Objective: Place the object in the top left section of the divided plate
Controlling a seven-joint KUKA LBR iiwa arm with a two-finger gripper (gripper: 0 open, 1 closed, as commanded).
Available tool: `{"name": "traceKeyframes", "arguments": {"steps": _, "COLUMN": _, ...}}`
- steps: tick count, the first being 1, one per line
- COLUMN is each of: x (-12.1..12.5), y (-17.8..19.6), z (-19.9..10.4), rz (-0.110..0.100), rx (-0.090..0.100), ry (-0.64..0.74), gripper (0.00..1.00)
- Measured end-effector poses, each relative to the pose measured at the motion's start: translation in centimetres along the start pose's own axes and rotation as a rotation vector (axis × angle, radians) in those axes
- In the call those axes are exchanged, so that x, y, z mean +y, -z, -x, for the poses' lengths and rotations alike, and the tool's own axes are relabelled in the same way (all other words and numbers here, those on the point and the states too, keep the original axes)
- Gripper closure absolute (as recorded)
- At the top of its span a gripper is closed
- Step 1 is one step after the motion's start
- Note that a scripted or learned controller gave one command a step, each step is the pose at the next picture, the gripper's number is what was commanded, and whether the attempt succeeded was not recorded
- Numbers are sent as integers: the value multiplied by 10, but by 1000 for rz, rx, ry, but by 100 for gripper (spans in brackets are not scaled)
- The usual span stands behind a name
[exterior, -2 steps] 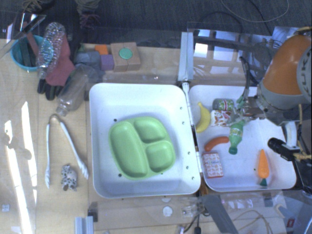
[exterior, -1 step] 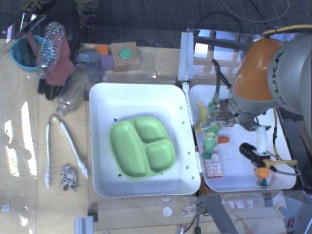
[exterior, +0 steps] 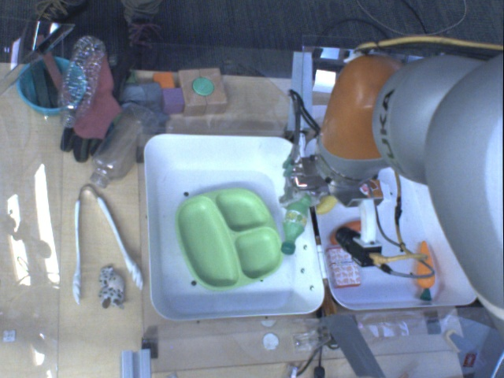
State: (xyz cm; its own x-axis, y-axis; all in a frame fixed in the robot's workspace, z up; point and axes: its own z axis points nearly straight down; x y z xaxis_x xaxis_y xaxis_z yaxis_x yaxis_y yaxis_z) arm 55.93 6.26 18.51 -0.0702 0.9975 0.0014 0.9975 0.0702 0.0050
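1. The small green bottle hung tilted at the right edge of the left bin. Its dark cap was lowest, just beside the plate's right rim, and its upper end ran up under the gripper.
2. The gripper sat right over that upper end. From this angle I could not tell whether it was clamped on the bottle or loose.
3. The bottle looked like thin clear plastic: light, probably a little squashy, smooth and round, so likely to slip or roll. The best hold would be across the body near the middle, not on the cap.
4. The green plate lay in the middle of the left bin, with one long section on its left and two smaller ones on its right. All three held nothing.
5. The right bin held a red-and-white packet near its left edge, an orange carrot-like thing toward its right edge, and a yellow piece at its top left corner.
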Motion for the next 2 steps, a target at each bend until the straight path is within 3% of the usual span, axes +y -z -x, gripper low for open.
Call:
{"name": "traceKeyframes", "arguments": {"steps": 1, "x": 37, "y": -57, "z": -49, "rz": -2, "rx": 0, "ry": 71, "gripper": 100}}
{"name": "traceKeyframes", "arguments": {"steps": 2, "x": 37, "y": -56, "z": -49, "rz": -2, "rx": 0, "ry": 72, "gripper": 0}}
